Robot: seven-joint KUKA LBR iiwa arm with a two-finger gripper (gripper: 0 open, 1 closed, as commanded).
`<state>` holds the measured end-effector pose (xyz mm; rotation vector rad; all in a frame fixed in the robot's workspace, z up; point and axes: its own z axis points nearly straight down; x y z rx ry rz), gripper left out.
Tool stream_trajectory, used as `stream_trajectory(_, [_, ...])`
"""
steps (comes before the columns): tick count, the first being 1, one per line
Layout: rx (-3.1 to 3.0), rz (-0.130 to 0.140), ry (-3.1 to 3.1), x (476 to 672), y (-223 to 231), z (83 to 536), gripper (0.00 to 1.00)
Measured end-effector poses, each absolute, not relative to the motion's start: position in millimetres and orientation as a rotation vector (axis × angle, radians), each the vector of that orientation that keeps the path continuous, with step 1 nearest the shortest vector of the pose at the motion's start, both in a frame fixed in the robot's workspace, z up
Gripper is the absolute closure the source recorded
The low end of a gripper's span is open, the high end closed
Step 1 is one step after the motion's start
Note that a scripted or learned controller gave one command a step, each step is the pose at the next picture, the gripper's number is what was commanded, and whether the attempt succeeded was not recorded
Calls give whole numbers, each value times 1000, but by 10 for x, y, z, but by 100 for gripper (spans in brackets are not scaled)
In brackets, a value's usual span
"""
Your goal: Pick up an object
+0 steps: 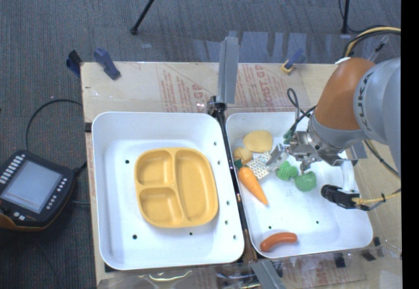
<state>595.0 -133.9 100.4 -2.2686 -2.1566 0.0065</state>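
Note:
My gripper (283, 155) hangs low over the middle of the right bin (327, 232), coming in from the right. Just below it lie two green pieces, one (286, 172) close under the gripper and a rounder one (305, 181) to its right. Left of the gripper are a pale yellow lump (258, 141), a smaller yellow piece (242, 154) and a white checked item (260, 165). An orange carrot (253, 185) lies slantwise by the bin's left wall. Near the front edge rests a red sausage (279, 240). Nothing shows between the gripper's tips.
The left bin (114, 229) holds a yellow divided plate (175, 187). A grey upright post (228, 71) stands behind the seam between the bins. A teach pendant (31, 188) lies on the floor at the left.

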Motion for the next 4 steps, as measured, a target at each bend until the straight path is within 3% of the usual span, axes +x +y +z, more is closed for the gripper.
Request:
stream_trajectory(1, [-2268,9,-2150,5948,-1343,1071,100])
stream_trajectory(2, [-2269,9,-2148,5947,-1343,1068,0])
stream_trajectory(3, [-2214,-8,-2244,5866,-1069,933,0])
stream_trajectory(4, [-2211,-14,-2236,5877,-1046,1012,100])
